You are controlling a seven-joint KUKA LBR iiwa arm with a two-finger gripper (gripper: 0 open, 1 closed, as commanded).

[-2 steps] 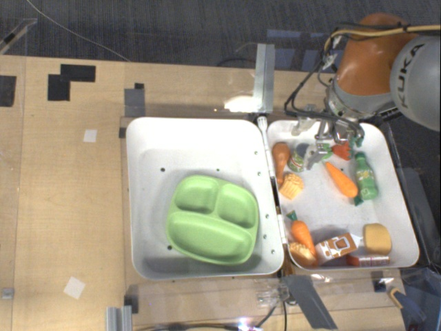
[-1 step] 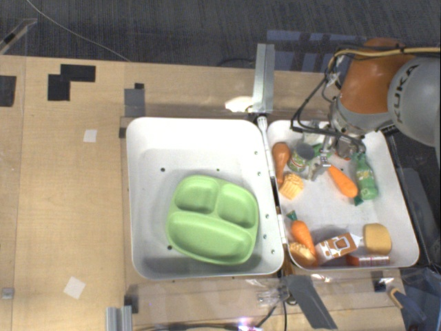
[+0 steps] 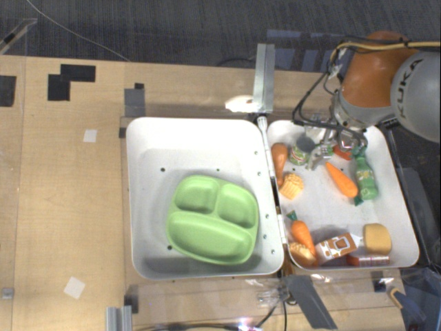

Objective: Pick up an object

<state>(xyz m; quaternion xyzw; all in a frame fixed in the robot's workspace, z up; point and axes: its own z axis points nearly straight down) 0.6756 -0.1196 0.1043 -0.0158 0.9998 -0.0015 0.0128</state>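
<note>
Lower right of frame, right bin [image 3: 406,243]: carrot [image 3: 301,236], ketchup [image 3: 339,245], bread [image 3: 377,237] along its near edge. Mid-bin: corn [image 3: 292,184], 2nd carrot [image 3: 341,179], green bottle [image 3: 365,178]. Far end, upper right: gripper [image 3: 324,150] hangs low over a small can [image 3: 301,154], w/ nothing seen betw. fingers; can't tell how wide. Left bin [image 3: 148,150], center frame: green tray [image 3: 213,219].

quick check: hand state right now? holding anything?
Hand: low in the right bin, beside the small can and the carrot. Whether it is open, closed or holding anything cannot be told.
</note>
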